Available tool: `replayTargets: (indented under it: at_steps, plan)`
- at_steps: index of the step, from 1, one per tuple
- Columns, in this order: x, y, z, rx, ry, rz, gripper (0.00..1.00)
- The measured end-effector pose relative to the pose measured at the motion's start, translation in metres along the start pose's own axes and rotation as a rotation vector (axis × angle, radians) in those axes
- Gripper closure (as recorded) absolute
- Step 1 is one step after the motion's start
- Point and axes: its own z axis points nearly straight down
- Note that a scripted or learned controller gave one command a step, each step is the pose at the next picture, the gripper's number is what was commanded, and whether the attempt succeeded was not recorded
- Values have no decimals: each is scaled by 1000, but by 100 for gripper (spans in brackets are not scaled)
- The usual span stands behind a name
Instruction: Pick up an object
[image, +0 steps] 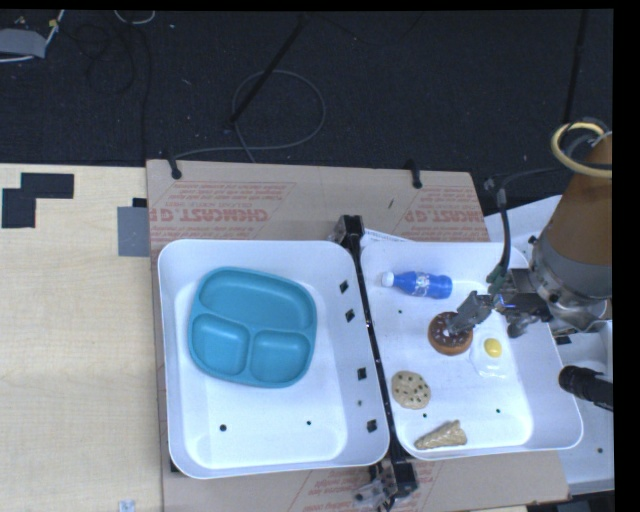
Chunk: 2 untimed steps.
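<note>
Gripper of the grey arm reaches in from the right, low over the right bin, its dark fingertip touching the upper right edge of a chocolate doughnut. Whether its fingers are open or closed cannot be told from this angle, and no item is seen between them.

5 items lie in the right bin: the doughnut near the middle, a blue bottle on its side above it, a fried egg just right of the doughnut, a round cookie below, and a tan wedge-shaped piece at the bottom.

In the left bin sits 1 blue divided plate with 3 compartments.
</note>
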Motion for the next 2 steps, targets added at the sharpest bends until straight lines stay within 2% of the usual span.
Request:
replayTargets:
  at_steps: [1, 2]
  plan:
    - [0, 2, -5, -11, -2, -2, 0]
    - [-2, 0, 39, -4, 0, -1, 0]
